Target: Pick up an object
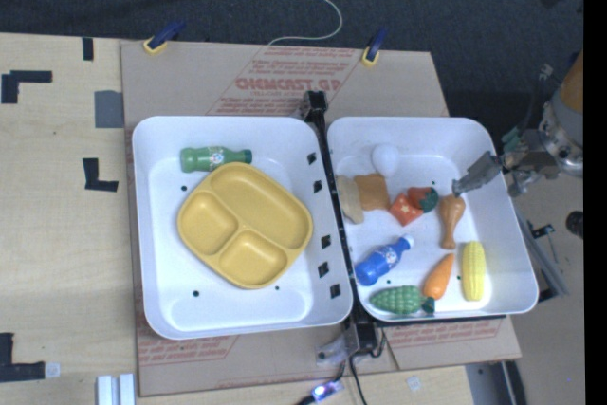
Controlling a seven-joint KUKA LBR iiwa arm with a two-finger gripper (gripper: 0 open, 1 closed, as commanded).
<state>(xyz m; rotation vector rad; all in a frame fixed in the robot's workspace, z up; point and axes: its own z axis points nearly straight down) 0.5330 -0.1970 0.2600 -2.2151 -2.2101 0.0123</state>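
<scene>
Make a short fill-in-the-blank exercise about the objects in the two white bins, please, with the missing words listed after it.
1. The yellow divided plate lies in the ____ bin.
2. The bottle beside that plate is ____ in colour.
3. The toy corn cob lies in the ____ bin.
4. The small bottle in the right bin is ____ in colour.

Missing words: left; green; right; blue

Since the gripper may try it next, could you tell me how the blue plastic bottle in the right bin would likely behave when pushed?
The blue plastic bottle lies on its side, so it would probably roll. It looks like a light, stiff toy, likely to skid on the smooth white bin.
</scene>
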